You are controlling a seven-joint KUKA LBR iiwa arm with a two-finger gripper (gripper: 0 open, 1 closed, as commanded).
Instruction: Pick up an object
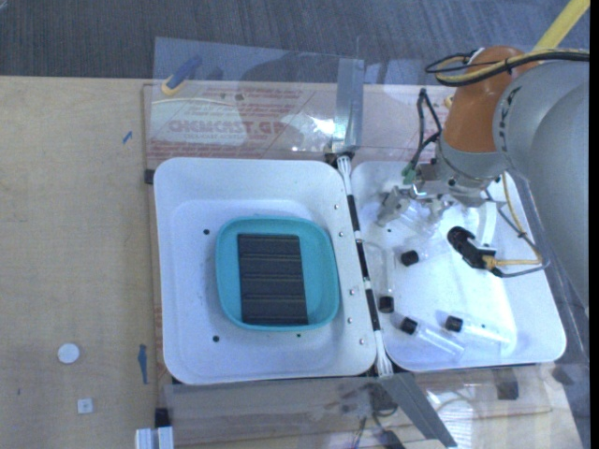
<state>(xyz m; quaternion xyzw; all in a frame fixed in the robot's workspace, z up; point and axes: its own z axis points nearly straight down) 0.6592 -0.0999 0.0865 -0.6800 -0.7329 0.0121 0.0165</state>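
Observation:
My gripper [401, 202] hangs low over the back left part of the right bin [538, 321], under the orange wrist band. Several small black pieces lie in that bin: one [409, 257] just in front of the gripper, one [385, 302] by the left wall, and two more [408, 325] [453, 324] nearer the front. A clear plastic tube [438, 339] rests at the front beside them. Nothing is visibly held by the gripper.
In the left bin [178, 251] sits a teal tray [227, 251] holding a dark ridged block [271, 277]. A clear plastic sheet with red print [234, 124] lies behind the bins. The wooden bench [65, 251] extends to the left.

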